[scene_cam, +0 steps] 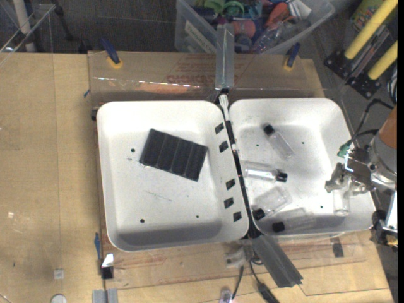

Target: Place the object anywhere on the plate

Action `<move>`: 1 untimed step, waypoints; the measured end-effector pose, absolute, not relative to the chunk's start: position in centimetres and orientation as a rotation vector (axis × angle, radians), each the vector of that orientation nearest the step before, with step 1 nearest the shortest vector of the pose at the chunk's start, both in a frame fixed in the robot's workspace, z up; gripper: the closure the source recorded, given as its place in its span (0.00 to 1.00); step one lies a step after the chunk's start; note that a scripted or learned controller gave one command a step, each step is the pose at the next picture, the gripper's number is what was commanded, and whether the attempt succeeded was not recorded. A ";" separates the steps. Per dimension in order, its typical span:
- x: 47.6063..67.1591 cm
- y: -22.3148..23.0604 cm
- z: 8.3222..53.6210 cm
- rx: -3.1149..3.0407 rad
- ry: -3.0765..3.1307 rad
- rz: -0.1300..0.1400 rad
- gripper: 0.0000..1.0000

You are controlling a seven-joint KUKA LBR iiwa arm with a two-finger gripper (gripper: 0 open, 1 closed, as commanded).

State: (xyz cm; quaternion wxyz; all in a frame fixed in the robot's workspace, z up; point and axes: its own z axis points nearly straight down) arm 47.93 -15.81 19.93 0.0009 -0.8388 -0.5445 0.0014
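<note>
Hovering at right edge of frame: two-finger metal gripper over right white bin; jaws' state unclear. Small clear plastic vials with black caps lying left of jaws, long axes mixed. Dark ribbed rectangular plate further left, in left white bin.

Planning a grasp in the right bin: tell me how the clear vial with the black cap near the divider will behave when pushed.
The vial lies on its side and looks round, so it will probably roll on the smooth bin floor. It looks like clear thin plastic, likely light and slippery. The end effector sits near the bin's right wall.
</note>
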 end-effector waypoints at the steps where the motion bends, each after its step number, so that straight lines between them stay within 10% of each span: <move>1: 50.5 -15.9 9.0 -2.711 -1.600 -0.014 1.00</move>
